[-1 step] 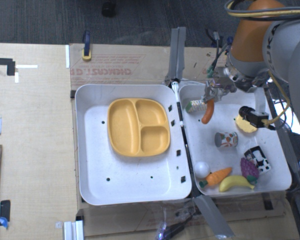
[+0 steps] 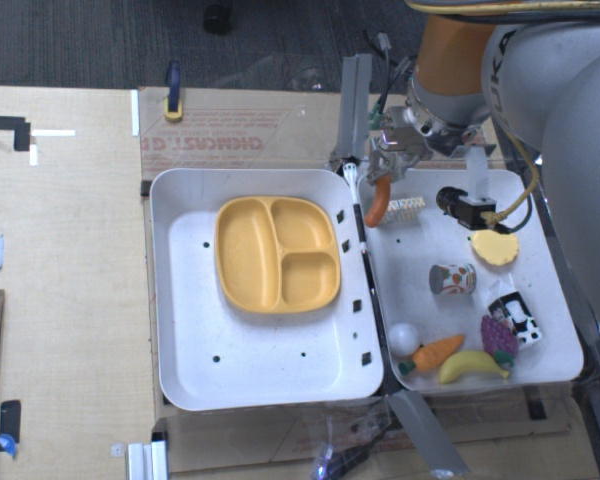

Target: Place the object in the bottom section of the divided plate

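Looming closest, the arm (image 2: 570, 98) reaches in over the far right corner of the right bin (image 2: 420, 253). Its fingers (image 2: 388, 165) pinch the top end of a sausage (image 2: 378, 204), which hangs close by the wall between the bins, near their far edge. That sausage is, I judge, the thing the task means. The plate (image 2: 245, 258) lies in the middle of the left bin (image 2: 190, 358), well apart from it, and its bottom section (image 2: 309, 279), the small one on the plate's right toward the bin's near edge, holds nothing yet. Trouble could come from several sides. Held by one end only, the sausage may swing or slip free as the arm crosses over. If it hangs low enough, it could catch the shared wall. Being long against so small a section, it could come to rest across a ridge or roll into the section next door if let go too high or off-centre. The plate sits loose, so a nudge might slide it. By count there are two bins, one plate with three sections and one sausage. Elsewhere in the right bin lie one comb (image 2: 406, 206) just beside the sausage, one pale disc (image 2: 495, 249), one can (image 2: 452, 279), one cow (image 2: 518, 317) and one grape bunch (image 2: 498, 337). Along the near edge lie one ball (image 2: 404, 338), one carrot (image 2: 439, 352) and one banana (image 2: 470, 367).
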### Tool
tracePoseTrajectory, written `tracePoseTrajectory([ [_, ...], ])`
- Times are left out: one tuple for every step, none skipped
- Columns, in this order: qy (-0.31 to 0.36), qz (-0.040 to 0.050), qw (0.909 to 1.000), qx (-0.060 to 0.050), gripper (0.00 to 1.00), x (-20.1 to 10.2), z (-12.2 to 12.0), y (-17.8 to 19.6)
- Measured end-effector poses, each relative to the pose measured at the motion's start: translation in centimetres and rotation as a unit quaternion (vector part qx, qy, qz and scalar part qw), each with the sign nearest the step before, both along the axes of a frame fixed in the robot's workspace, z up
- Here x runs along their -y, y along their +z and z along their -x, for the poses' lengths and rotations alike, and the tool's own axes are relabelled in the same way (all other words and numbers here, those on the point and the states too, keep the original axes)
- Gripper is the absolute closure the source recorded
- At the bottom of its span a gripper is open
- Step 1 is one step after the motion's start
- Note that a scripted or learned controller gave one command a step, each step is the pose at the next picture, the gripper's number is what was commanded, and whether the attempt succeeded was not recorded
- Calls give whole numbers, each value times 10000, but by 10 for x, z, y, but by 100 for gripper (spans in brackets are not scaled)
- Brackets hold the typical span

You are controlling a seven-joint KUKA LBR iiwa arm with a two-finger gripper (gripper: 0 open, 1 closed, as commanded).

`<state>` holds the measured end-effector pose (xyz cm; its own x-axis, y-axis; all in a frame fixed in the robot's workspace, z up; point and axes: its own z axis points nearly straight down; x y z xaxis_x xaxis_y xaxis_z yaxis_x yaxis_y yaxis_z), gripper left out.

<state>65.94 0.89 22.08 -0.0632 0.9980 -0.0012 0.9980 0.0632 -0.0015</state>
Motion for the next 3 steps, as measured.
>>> tracePoseTrajectory([
  [-222, 6, 9998, -13, 100, -57, 0, 7],
  [-796, 11, 9968, -21, 100, -117, 1, -15],
  [-795, 13, 9968, -19, 0, -117, 1, -15],
])
